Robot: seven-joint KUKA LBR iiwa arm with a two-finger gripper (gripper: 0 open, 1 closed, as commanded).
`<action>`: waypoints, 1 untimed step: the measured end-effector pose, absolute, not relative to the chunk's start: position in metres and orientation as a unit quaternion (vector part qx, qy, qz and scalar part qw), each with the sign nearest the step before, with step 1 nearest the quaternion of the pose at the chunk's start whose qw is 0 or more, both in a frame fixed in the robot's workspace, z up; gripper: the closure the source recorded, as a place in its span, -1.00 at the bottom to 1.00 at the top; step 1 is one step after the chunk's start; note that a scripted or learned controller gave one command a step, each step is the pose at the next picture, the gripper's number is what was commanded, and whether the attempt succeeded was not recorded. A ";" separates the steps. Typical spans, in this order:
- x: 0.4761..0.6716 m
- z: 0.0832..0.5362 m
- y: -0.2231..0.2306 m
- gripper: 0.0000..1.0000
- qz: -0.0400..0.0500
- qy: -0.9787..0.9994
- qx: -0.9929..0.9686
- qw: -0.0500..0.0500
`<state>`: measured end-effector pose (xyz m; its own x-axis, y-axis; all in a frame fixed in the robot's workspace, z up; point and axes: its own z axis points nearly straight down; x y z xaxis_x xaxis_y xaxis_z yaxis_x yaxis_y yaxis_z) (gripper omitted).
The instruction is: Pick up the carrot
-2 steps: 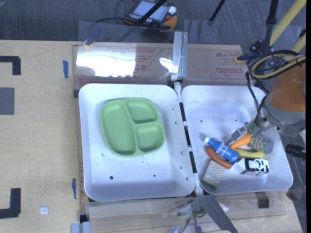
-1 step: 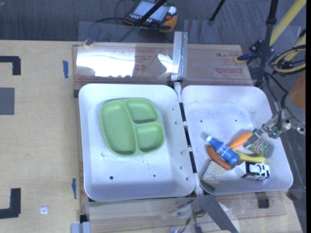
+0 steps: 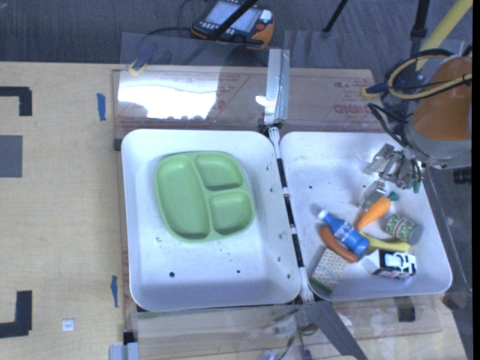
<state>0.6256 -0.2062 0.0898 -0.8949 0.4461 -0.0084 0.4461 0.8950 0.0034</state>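
the grey arm with its orange band reaches in above the right bin, its wrist bent down so the end effector hangs at the upper tip of the carrot. whether the metal fingers are spread or pressed together cannot be told, and the carrot does not show between them.

the carrot lies tilted in the right part of the right bin, its orange body running down and left from the end effector. just left of the carrot is a blue and white bottle, and under that bottle an orange-red sausage-shaped piece. below the carrot lies a yellow banana, with a small patterned can just right of the carrot. a black and white toy sits below the banana, and a grey speckled sponge leans near the bin's lower left corner.

left of the carrot, the left bin holds a green divided plate.

the clutter crowds the carrot from below and both sides; the bare white floor lies above and left of the carrot. the wooden tabletop stretches beyond the left bin.
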 end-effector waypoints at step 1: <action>0.564 0.159 -0.218 -1.00 0.001 0.978 0.209 0.002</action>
